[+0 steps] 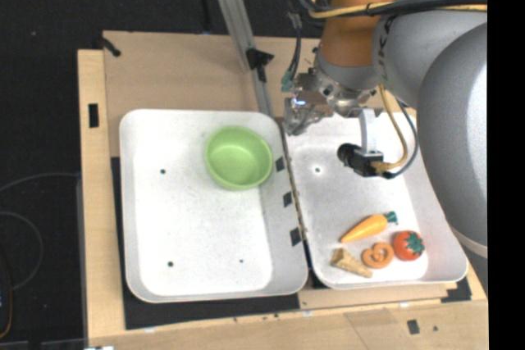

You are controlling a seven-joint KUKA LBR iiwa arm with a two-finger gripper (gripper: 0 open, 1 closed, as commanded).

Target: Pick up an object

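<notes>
A green bowl (238,157) sits in the upper right part of the left bin (148,201). In the right bin (426,201), near its front edge, lie an orange carrot (367,227), a red tomato (408,245), a small orange ring-shaped piece (377,256) and a tan wedge (350,261). My gripper (298,117) hangs over the right bin's far left corner, close to the divider between the bins. It is well apart from the bowl and from the food pieces, and I see nothing in it.
The grey arm with its orange band (361,4) covers the upper right of the view. A slanted metal rail (234,12) runs down to the bins' far edge. The bench's wooden border (164,53) surrounds both bins.
</notes>
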